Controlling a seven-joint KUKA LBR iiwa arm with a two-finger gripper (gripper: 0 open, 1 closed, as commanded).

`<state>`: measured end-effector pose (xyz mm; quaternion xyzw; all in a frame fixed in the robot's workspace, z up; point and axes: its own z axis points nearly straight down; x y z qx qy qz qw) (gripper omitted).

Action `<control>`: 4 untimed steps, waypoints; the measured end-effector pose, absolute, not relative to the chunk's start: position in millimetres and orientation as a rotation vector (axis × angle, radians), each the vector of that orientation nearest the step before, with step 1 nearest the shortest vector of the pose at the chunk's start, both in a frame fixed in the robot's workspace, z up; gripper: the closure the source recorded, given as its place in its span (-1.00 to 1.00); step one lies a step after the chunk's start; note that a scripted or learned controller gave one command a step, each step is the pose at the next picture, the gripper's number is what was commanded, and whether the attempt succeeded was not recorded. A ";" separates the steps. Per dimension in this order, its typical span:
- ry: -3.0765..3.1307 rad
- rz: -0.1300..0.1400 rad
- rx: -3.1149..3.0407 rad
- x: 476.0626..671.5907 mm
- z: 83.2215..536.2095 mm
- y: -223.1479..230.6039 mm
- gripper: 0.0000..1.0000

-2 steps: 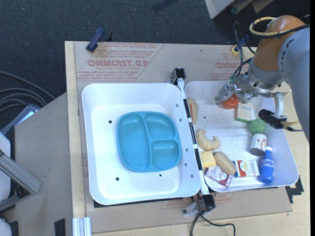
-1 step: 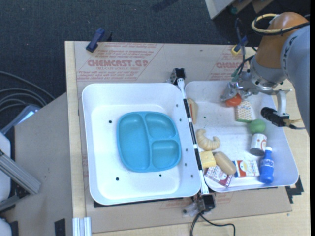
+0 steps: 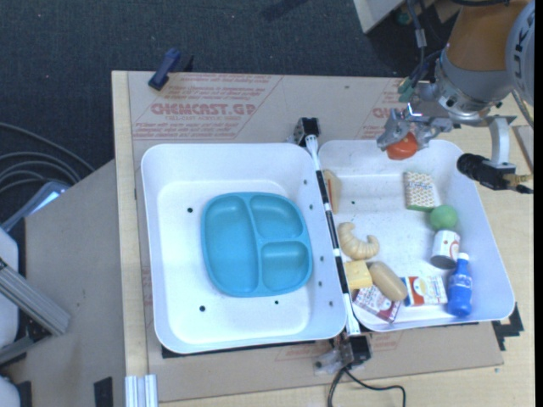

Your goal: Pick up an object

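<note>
My gripper (image 3: pixel 405 140) hangs over the far edge of the right bin (image 3: pixel 495 253), shut on a small red-orange object (image 3: pixel 404 147) that shows between and below its fingers. Below it in the right bin lie a speckled sponge block (image 3: pixel 420 190), a green ball (image 3: pixel 443 217), a small white can (image 3: pixel 445 248), a blue bottle (image 3: pixel 459 286), a croissant (image 3: pixel 360 241), a bread roll (image 3: pixel 386 281), a yellow cheese block (image 3: pixel 357 274) and flat red-and-white packets (image 3: pixel 424 291).
The left bin (image 3: pixel 170 227) holds a blue divided plate (image 3: pixel 256 243). A clamp (image 3: pixel 307 129) sits at the top of the wall between the bins. A blue clip (image 3: pixel 165 68) lies on the cardboard at the far left.
</note>
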<state>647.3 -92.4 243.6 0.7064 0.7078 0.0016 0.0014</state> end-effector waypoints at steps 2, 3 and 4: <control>2.222 -0.003 2.224 549.0 244.3 -44.0 1.00; 2.223 -0.002 2.224 478.8 234.2 -18.0 1.00; 2.223 0.000 2.221 479.0 240.8 49.3 1.00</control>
